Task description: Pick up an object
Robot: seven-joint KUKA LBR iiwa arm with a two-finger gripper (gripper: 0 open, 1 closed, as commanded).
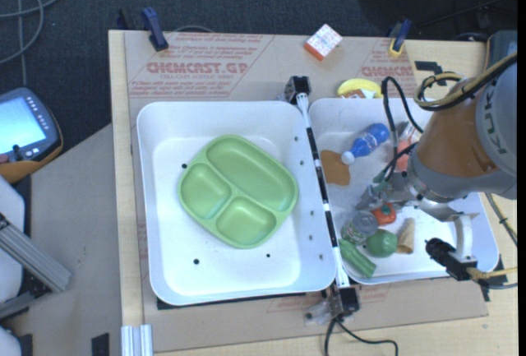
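Observation:
My gripper (371, 200) reaches down into the right bin (485, 256), low over a cluster of small items near the bin's left wall. Just below it lie a grey, shiny item (359, 227) and a small red piece (385, 214). A green ball-like thing (380, 244), a green cylinder (357, 257) and a tan cone (406, 235) sit in the front corner. Further back are a blue and white bottle (367, 141) and a flat brown piece (334, 168). The wrist hides part of the bin's middle.
The left bin (156, 206) holds a green divided plate (238, 191). On the bench behind the bins lie an orange and white box (322, 41) and a yellow item (359, 88). Blue clamps (153, 27) grip the bench's far edge.

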